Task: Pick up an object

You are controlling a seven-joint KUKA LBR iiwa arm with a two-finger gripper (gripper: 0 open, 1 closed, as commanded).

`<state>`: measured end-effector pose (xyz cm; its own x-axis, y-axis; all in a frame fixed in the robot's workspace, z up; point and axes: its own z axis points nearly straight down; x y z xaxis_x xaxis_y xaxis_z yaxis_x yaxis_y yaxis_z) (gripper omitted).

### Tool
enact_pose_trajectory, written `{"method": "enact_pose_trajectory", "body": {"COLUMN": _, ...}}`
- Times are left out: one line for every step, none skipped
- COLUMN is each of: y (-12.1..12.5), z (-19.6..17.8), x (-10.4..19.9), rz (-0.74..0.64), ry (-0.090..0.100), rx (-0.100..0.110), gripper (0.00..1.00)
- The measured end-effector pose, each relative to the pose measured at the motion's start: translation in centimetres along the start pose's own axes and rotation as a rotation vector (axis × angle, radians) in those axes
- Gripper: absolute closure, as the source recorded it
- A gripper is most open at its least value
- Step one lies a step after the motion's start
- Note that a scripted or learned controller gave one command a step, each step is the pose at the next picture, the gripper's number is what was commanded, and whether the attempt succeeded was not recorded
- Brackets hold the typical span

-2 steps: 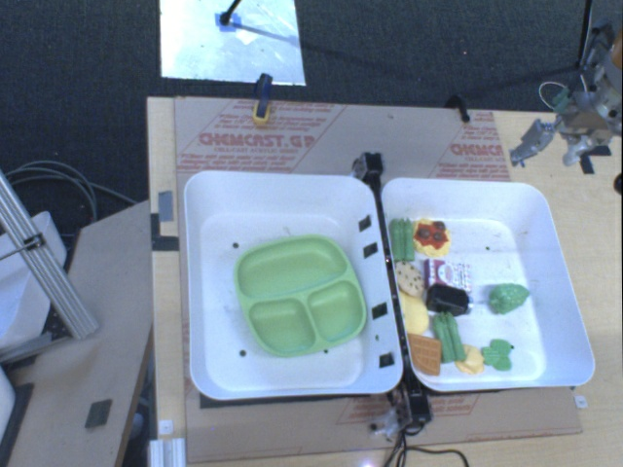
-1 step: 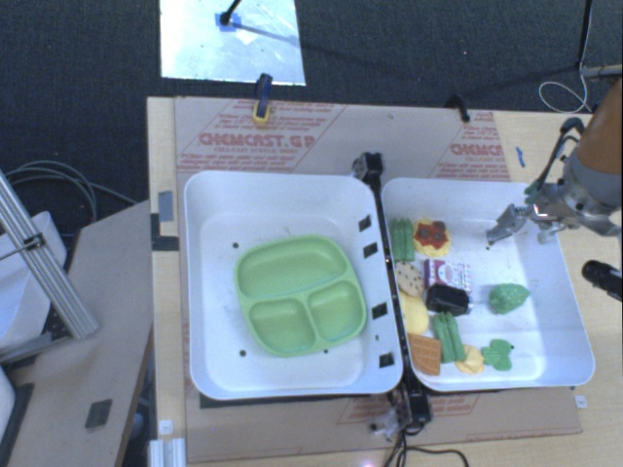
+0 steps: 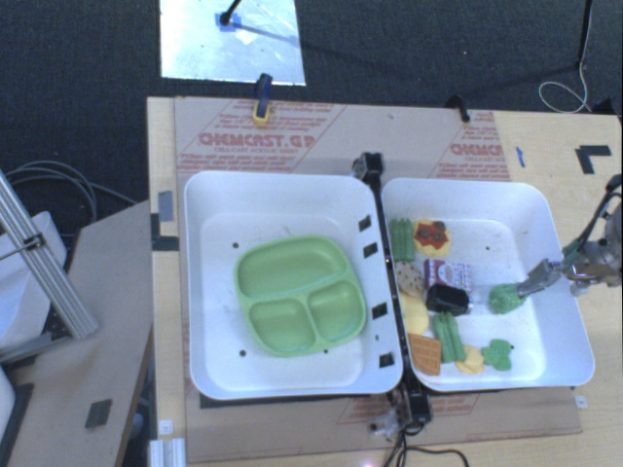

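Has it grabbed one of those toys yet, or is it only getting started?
Nothing looks lifted yet. The gripper sits low in the right white bin, right beside a small green toy, so a grab seems underway. Whether it holds that toy is unclear. The lift is left. The green divided plate lies in the left bin.

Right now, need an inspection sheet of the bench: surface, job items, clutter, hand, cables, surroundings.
Surface: bench with printed sheet, two white bins side by side.
Job's things: toy foods heaped in right bin, mostly along its left wall.
Clutter: green divided tray in left bin.
Hand: hand low in right bin beside green toy; grasp unclear.
Cables: white cable on floor; dark leads at bench front.
Surroundings: dark carpet, shiny floor plate.
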<state>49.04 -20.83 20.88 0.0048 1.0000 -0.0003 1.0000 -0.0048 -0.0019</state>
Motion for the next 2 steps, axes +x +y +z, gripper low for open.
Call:
{"method": "enact_pose_trajectory", "body": {"y": 4.7, "z": 12.8, "x": 0.3, "rz": -0.011, "ry": 0.001, "rx": -0.001, "gripper": 0.00}}
{"method": "enact_pose_trajectory", "body": {"y": 4.7, "z": 11.1, "x": 0.2, "rz": -0.009, "ry": -0.001, "rx": -0.007, "gripper": 1.00}}
